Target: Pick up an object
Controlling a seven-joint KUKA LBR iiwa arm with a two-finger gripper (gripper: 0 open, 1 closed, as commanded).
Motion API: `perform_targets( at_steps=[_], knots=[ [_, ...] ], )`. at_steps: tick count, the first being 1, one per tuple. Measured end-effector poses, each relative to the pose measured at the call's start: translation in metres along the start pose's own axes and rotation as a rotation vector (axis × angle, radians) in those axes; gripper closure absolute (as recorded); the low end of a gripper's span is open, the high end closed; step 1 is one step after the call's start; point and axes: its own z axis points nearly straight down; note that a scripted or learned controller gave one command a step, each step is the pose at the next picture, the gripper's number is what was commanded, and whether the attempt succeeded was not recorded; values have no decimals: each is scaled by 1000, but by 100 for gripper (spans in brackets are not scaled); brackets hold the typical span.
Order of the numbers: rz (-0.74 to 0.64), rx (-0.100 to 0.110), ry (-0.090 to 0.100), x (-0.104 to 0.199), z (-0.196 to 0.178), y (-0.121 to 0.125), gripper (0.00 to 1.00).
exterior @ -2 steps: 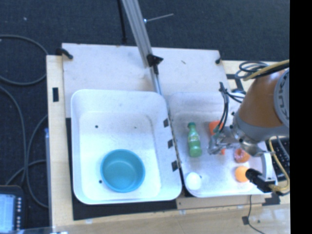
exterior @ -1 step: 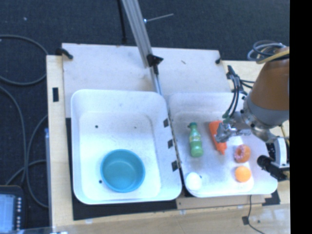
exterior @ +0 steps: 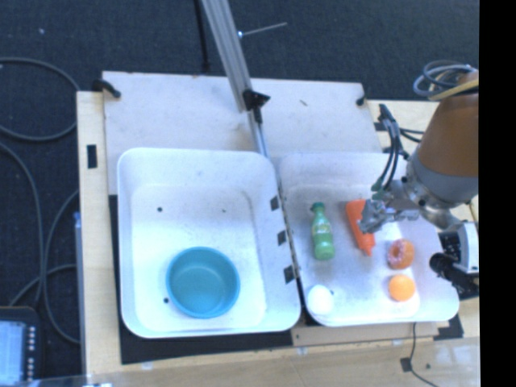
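Because our gripper sits low over the orange carrot-like piece in the right bin, we cannot tell how wide it is or whether it grips anything. We risk a glancing contact pushing the piece toward the green bottle on its left.

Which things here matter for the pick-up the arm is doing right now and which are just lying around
In play:
- two-finger gripper
- orange carrot-shaped toy under it

Lying about:
- green plastic bottle
- round orange ball
- pinkish doughnut-like piece
- small white ball
- blue round bowl in the left bin
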Motion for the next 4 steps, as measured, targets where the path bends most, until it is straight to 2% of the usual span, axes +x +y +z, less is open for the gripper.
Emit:
perform_targets(
  at_steps=[1, 3, 4],
  knots=[
    [-3, 2, 2, 60, -2, 21, 100],
    [-3, 4, 3, 152, -17, 67, 100],
    [-1, 6, 0, 195, -2, 85, 100]
  ],
)
